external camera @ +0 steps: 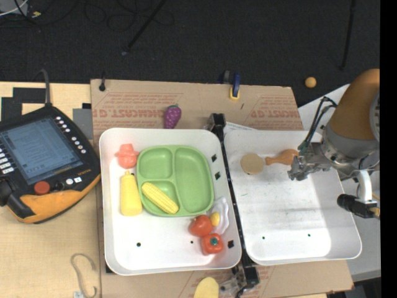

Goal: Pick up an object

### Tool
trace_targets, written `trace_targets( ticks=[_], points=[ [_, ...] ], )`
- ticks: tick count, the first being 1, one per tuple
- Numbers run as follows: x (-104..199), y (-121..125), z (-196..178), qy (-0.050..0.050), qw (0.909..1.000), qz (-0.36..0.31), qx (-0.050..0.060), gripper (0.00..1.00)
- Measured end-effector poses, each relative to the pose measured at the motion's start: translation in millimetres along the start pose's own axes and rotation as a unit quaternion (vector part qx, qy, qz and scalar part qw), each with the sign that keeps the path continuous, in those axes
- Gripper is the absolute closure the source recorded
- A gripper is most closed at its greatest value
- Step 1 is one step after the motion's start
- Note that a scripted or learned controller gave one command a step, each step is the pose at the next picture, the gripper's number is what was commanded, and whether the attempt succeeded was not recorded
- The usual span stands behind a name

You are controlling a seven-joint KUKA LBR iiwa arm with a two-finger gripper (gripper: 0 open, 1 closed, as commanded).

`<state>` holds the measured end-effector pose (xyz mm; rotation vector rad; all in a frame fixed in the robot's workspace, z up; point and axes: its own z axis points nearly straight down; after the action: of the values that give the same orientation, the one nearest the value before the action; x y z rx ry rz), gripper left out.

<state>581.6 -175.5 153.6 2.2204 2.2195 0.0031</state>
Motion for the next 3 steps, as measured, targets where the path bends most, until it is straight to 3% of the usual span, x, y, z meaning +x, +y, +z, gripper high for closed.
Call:
trace_targets(
  ticks=[2,3],
  points=[
    [-8,4,-76,0.0,1.0,0.0,0.001,1.0],
    [55,5,-70,0.002,1.0,-0.002,0.003,1.0]
  ],
)
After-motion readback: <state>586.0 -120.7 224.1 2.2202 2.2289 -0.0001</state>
